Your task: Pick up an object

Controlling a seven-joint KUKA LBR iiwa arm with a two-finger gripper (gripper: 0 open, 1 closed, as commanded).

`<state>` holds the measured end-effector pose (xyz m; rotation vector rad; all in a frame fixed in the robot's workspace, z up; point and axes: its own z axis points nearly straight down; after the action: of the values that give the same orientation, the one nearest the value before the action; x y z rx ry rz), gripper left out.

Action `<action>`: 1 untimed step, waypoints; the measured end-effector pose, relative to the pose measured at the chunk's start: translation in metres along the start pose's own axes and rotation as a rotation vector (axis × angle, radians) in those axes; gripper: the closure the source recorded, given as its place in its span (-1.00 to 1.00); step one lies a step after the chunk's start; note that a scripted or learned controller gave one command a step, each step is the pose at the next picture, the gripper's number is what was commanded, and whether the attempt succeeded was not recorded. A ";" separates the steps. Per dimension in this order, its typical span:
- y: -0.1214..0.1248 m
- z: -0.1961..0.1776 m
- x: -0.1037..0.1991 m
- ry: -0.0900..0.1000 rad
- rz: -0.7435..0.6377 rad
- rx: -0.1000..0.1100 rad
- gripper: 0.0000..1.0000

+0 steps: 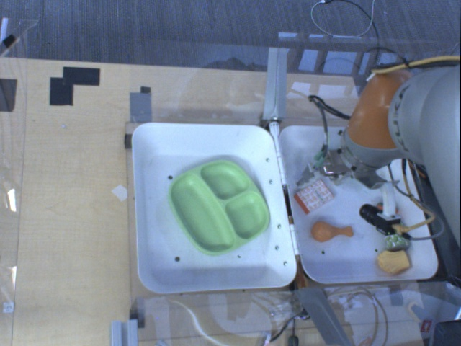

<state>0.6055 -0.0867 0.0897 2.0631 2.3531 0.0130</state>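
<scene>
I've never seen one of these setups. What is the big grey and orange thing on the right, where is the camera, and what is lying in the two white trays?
A single camera fixed above the bench looks down at a slant. The grey and orange bulk is a robot arm reaching in from the right. Its claw is over the right bin, near the bin's upper left corner in the picture. The left bin holds a green divided plate. In the right bin lie a red-and-white patterned packet, just below the claw, an orange pear-shaped toy and a tan lump. Whether the claw grips anything cannot be told from here.
</scene>
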 end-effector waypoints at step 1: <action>-0.024 -0.001 0.003 0.001 -0.011 -0.001 -1.00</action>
<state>0.5810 -0.0871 0.0900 2.0499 2.3646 0.0148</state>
